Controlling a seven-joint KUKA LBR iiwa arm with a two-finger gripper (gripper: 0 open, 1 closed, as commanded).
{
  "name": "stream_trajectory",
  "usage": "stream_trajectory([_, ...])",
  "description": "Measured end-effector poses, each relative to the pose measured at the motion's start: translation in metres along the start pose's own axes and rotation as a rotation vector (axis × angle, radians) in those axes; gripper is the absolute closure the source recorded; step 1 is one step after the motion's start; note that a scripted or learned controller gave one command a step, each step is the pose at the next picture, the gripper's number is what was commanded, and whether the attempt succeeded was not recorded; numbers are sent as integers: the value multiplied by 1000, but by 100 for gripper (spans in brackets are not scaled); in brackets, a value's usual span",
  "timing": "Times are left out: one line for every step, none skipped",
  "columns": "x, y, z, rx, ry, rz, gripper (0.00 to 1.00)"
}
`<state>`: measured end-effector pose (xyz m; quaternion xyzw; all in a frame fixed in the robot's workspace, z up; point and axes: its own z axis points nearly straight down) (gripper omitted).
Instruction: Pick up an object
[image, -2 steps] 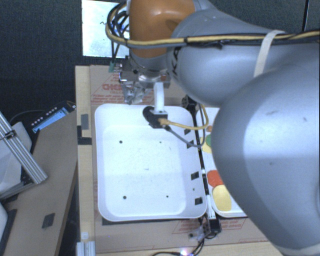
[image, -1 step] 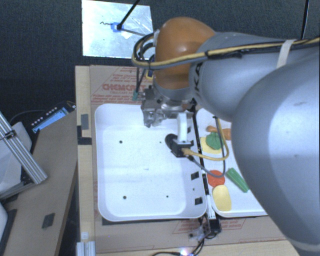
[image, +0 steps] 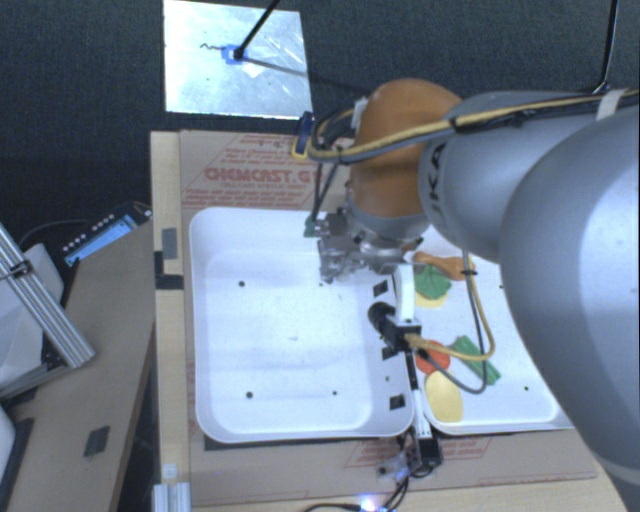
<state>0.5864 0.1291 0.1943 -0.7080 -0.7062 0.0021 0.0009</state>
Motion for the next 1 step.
stream_trajectory([20,-21,42,0,2,-7,100])
